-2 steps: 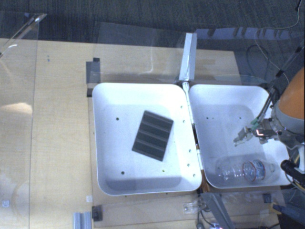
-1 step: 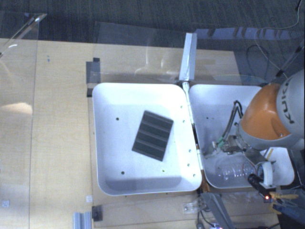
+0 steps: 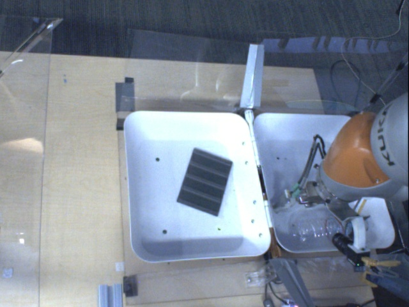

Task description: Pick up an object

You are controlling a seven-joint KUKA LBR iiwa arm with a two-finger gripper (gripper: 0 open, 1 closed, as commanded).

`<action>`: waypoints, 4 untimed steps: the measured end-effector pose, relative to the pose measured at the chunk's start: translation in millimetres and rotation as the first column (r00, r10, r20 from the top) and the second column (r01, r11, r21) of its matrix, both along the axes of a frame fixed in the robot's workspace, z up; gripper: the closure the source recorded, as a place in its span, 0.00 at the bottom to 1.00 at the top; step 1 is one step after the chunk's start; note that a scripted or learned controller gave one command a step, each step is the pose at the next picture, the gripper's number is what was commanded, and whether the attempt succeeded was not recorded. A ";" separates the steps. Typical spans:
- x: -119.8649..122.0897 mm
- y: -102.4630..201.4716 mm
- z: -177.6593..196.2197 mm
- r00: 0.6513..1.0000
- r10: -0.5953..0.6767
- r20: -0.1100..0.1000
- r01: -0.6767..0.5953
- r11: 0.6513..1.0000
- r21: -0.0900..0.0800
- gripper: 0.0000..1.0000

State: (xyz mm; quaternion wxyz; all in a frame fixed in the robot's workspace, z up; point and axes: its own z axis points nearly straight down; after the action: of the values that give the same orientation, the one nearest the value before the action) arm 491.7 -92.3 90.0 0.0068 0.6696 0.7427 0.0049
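Gripper (image 3: pixel 307 197) sits low in the right bin (image 3: pixel 281 139), at the end of the arm (image 3: pixel 367 152) that comes in from the right; its state cannot be told, as the wrist hardware and cables cover its working end.

Tabletop (image 3: pixel 70 171): pale wood, carrying the two shallow white bins side by side, with a clear panel edge crossing its left part.

Left bin (image 3: pixel 147 235): white, rounded corners, its right wall touching the right bin's left wall along a shared seam.

Arm: grey body with the orange band, hanging over the right half of the right bin and hiding much of that bin's floor.

Dark ribbed block (image 3: pixel 205 181): a flat, dark grey rectangular piece with parallel ridges, lying on the floor of the left bin near its middle, turned at a slant to the bin walls. It lies well apart from the gripper, to the gripper's left in the view, with the seam between the bins standing between them. Nothing touches it.

Clear plastic object (image 3: pixel 313 228): a transparent item lying on the right bin's floor near its front wall, just below the gripper in the view; whether the two touch cannot be told.
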 end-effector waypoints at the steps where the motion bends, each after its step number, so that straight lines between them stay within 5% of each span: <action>1: 62.6 3.1 -0.7 1.000 -0.006 -0.001 0.006 1.000 0.001 0.00; 2: 102.5 8.9 -1.6 0.973 -0.231 -0.006 0.231 0.973 0.004 0.00; 3: 105.3 10.4 11.7 0.975 -0.222 0.002 0.222 0.975 0.005 1.00; 4: 105.2 10.5 11.6 0.975 -0.222 0.001 0.222 0.975 0.005 0.00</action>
State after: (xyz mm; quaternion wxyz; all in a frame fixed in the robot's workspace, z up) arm 597.0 -81.8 101.6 0.0064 0.7484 0.6632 0.0066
